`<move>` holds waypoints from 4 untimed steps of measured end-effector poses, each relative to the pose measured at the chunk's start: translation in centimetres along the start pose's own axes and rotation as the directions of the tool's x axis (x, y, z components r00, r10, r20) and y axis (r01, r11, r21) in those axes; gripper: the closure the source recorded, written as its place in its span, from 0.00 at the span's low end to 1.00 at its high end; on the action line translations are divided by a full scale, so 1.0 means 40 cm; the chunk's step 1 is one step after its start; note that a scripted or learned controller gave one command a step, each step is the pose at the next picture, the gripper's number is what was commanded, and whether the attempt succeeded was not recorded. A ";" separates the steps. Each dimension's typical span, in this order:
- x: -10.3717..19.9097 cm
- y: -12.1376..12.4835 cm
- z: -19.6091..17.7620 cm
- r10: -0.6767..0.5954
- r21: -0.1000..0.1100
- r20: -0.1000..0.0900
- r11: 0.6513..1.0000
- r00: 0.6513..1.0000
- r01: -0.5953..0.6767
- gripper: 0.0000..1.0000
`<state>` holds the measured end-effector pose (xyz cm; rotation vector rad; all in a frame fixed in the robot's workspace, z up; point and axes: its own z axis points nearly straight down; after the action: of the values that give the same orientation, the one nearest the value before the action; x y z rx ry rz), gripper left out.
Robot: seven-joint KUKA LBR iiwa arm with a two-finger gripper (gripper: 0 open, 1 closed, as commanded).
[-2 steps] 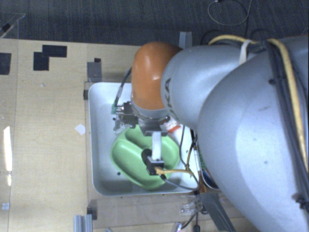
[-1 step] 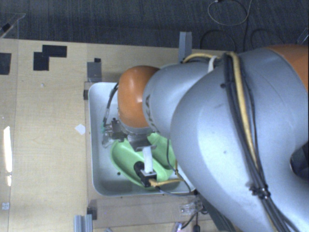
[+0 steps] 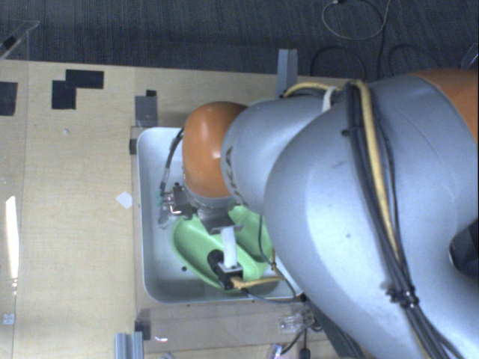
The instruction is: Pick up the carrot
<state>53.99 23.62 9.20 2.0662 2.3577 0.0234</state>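
My gripper (image 3: 206, 217) hung low inside the white bin (image 3: 144, 200), just over a light green thing (image 3: 191, 247). My big grey arm (image 3: 337, 200) covered the right side of the bin. I could not tell if my gripper was apart or together. I could not tell where the carrot lay; it may have been hidden under me. I think a carrot is light and hard, and a bit smooth, so it could slip. I would grab it across its thick middle, not the thin tip.

Bulky grey arm (image 3: 337, 200) – orange wrist band (image 3: 206, 152) – yellow and black cables (image 3: 374, 178).
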 end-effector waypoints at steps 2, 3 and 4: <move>-0.015 0.123 -0.068 0.022 0.005 0.001 1.000 1.000 -0.022 0.00; -0.077 0.321 -0.230 0.045 0.008 0.003 0.999 0.999 -0.045 0.00; -0.039 0.179 -0.126 0.394 0.012 0.009 0.919 0.919 -0.394 0.00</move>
<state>61.20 22.98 14.36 2.5036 1.8988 0.0030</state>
